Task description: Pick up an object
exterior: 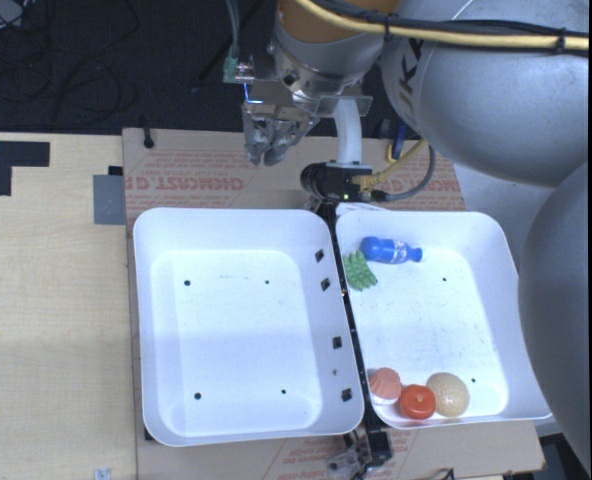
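Camera view looks down at a slant on two white bins, and the tool [272,146] hangs over the cardboard-covered surface [196,173] beyond the far rim of the left bin [156,298], with nothing between its fingers; whether those fingers stand apart or together I cannot tell, since they read as one dark grey cluster. Every candidate lies in the right bin [501,298], nearer the camera than the tool and off toward the arm's side. The blue bottle [391,252] lies on its side, closest to the tool, with the green toy [359,269] just beside it against the divider wall. Much farther off, in the near corner, a pink piece [383,382], a red tomato [416,401] and a tan ball [448,393] sit touching one another. To do this step well, I judge the bottle the best choice: it stands apart from walls, so the fingers can straddle its narrow width and descend straight. The corner trio is crowded against the rim and leaves little room. The big grey arm cuts off the right bin's far edge, and the green toy's shape is too small to make out.
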